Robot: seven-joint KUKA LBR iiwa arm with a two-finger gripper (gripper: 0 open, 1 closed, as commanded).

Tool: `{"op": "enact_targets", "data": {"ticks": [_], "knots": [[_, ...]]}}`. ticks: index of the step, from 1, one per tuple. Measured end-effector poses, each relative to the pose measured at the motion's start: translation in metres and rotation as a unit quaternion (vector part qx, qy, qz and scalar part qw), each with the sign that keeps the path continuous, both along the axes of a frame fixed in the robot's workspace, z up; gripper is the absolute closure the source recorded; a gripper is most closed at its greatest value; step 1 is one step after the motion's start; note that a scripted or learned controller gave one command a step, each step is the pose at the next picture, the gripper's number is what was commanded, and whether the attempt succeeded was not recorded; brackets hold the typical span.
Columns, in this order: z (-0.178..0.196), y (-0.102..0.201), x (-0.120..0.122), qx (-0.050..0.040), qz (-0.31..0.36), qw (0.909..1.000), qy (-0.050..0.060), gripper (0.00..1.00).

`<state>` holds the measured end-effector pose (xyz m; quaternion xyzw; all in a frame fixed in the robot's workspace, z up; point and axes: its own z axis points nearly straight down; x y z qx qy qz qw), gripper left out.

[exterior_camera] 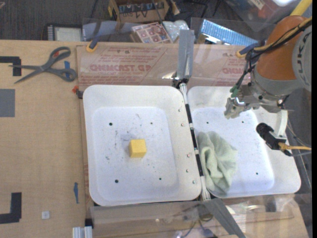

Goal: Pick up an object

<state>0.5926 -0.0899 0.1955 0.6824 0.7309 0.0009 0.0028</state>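
A small yellow cube (138, 148) lies near the middle of the left white bin (99, 108). A crumpled pale green cloth (217, 160) rests in the right bin (285, 180), against its left wall and front edge. My gripper (232, 111) hangs over the back part of the right bin, above and slightly right of the cloth, well apart from it. Nothing shows in its grasp. The grey arm with its orange band (282, 38) comes in from the upper right.
Scissors with blue-grey and red handles (49, 67) lie on the wooden bench at the far left. A cardboard sheet (129, 68) and a grey bar (185, 53) stand behind the bins. A black fitting with cables (268, 134) hangs over the right bin's right side.
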Motion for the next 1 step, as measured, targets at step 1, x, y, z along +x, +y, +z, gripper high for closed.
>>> {"op": "enact_targets", "data": {"ticks": [1], "knots": [[0.0104, -0.0001, 0.0008, -0.001, 0.001, 1.0, -0.002, 1.0]]}}
